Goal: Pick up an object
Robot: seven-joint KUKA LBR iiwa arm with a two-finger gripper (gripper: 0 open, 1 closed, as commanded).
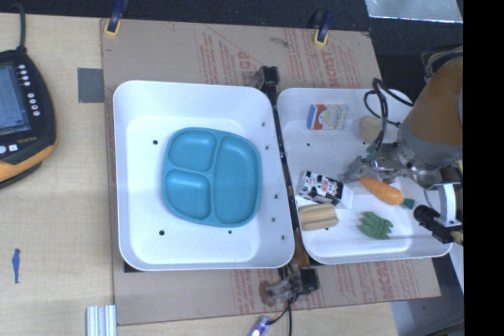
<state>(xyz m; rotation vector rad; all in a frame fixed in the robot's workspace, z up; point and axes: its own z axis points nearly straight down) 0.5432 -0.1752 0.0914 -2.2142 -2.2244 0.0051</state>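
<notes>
The right bin (346,248) holds several small objects. An orange carrot (383,191) lies near its right side, with a green leafy toy (376,225) just below it. A black-and-white patterned box (321,186) and a tan wooden block (317,217) sit by the bin's left wall. A small white card with red and blue print (325,116) lies at the bin's far end, and a beige round piece (370,127) is to its right. My gripper (364,167) hangs low over the bin, just above-left of the carrot and right of the patterned box.
The left bin (134,169) holds a blue divided plate (211,175). A black and orange pendant (20,114) lies on the bench at far left. The arm's grey and orange body (435,118) overhangs the right bin's right edge, with cables trailing.
</notes>
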